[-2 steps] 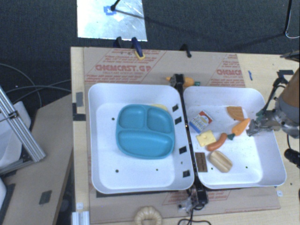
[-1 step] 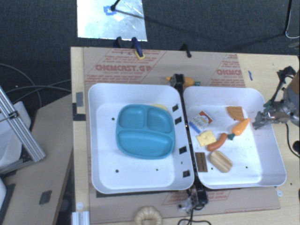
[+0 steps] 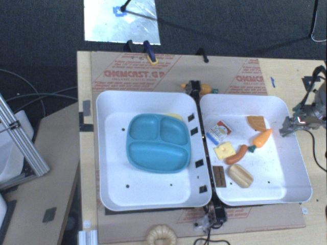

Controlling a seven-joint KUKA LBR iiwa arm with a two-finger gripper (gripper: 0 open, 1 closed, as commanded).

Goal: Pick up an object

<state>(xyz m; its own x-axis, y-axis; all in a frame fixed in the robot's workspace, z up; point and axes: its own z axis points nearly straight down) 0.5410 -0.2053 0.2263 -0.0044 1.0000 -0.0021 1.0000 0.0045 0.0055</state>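
The gripper [image 3: 287, 127] sits at the right bin [image 3: 286, 188]'s right rim; whether it is released or clenched cannot be told. Nothing is lifted: the carrot [image 3: 262, 137], sausage [image 3: 236, 156] and bread roll [image 3: 240, 175] lie in that bin, so the pick remains undone.

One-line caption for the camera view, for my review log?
End effector at right bin edge; blue tray in left bin.

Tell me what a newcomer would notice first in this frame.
Probably the blue divided plate, which lies alone in the middle of the left bin. Next comes the scatter of toy food in the right bin: an orange carrot, a sausage, a cheese wedge and a bread roll. The gripper sits at that bin's right edge.
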